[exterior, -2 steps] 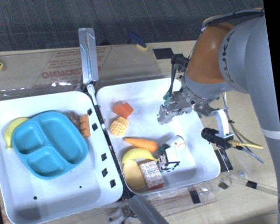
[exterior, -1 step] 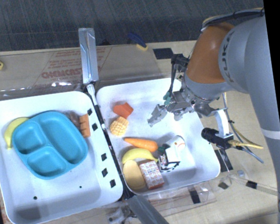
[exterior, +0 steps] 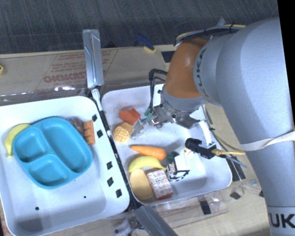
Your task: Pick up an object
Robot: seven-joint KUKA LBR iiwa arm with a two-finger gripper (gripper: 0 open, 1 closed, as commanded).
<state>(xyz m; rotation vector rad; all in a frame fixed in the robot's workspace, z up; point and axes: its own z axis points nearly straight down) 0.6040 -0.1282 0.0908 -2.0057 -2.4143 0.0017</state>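
From above, the gripper [exterior: 147, 121] hangs at centre frame over the right bin [exterior: 220, 172], beside an orange-red block [exterior: 130, 115] and a corn cob [exterior: 121, 132]; whether its jaws are released or clenched I cannot tell. A carrot [exterior: 149, 151] lies just below.

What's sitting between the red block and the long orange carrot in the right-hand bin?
In the camera view, a small yellow corn cob lies between red block and carrot, slightly left.
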